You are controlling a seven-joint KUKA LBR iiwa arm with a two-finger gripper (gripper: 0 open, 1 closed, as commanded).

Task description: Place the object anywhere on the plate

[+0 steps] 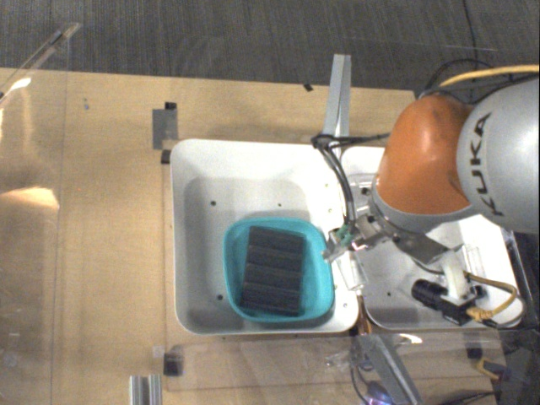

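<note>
Dark grey ridged block (272, 270), the object of the task, lies flat on the teal plate (319, 287), covering most of its middle and running lengthwise from about twelve o'clock to six o'clock with a slight tilt. That squarish plate with rounded corners sits in the left white bin (198, 226), toward the bin's five o'clock corner and close to the wall it shares with the right white bin (396, 298). The grey arm with its orange band (422, 163) reaches in from three o'clock and hangs over the right bin, its wrist near the divide between the two bins. The end effector (346, 241) sits just at the plate's three o'clock edge, above the shared wall; I cannot tell how it is set, nor whether it has hold of anything, since the wrist and cables crowd it. A black cable (336, 171) loops from the arm down toward the wrist. Both bins rest on the wooden bench (93, 251).
</note>
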